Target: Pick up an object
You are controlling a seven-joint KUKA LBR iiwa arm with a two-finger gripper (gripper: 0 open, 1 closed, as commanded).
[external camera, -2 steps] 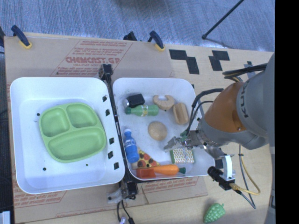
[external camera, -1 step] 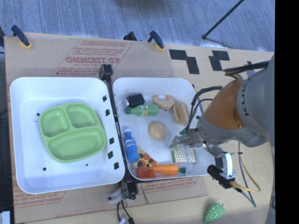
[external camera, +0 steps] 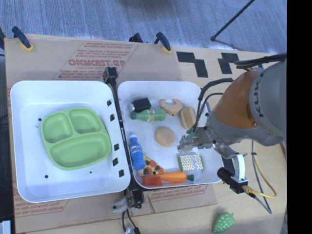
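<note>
The right bin (external camera: 146, 89) holds several items: a black block (external camera: 141, 104), a green bottle (external camera: 148, 115), a tan croissant (external camera: 171, 106), a bread roll (external camera: 187, 117), a round tan cookie (external camera: 165, 136), a blue bottle (external camera: 136, 152), a carrot (external camera: 168, 178), some small coloured pieces (external camera: 152, 167) and a green-and-white checked packet (external camera: 190, 162). My gripper (external camera: 191, 143) hangs low at the bin's right side, just above the checked packet and right of the cookie. Nothing shows between its fingers.
The left bin (external camera: 19, 130) holds a green divided plate (external camera: 75, 137). A green grape bunch (external camera: 224, 222) lies on the bench below the right bin. The grey and orange arm (external camera: 248, 108) covers the right bin's right edge. Clamps sit along the back of the cardboard.
</note>
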